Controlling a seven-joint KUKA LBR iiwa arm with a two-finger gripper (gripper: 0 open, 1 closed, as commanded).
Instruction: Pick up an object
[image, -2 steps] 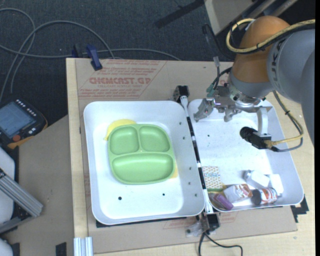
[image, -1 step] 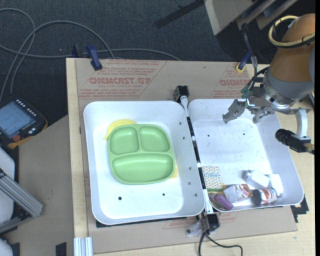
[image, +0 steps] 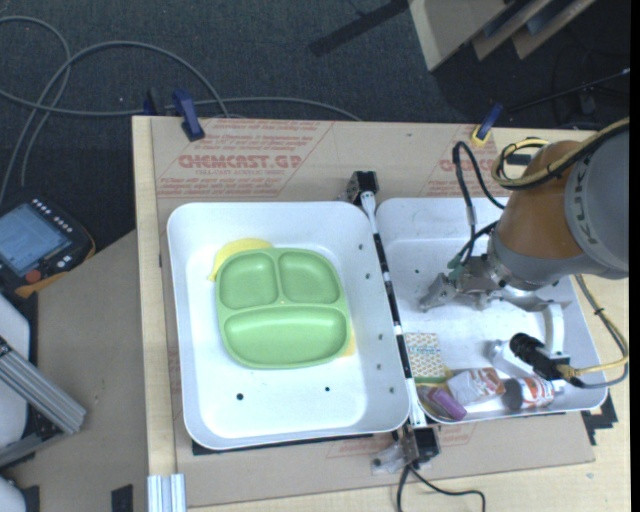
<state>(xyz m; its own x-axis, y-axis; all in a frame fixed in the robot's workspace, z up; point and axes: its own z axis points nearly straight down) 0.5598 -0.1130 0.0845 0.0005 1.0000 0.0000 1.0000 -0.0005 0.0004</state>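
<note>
Your pincer (image: 440, 290) hangs low over the bare middle of the right bin (image: 420, 225); whether it is spread or closed you cannot tell, and nothing shows in its grip. The pickable clutter lies toward the bin's near wall from it: a patterned packet (image: 422, 352) just below, then a purple piece (image: 446, 402) and a tube-like item (image: 500, 388) whose long axis runs along that wall. Room is tight there against wall and corner; the green divided tray (image: 283, 307) sits well apart in the left bin (image: 190, 300).
</note>
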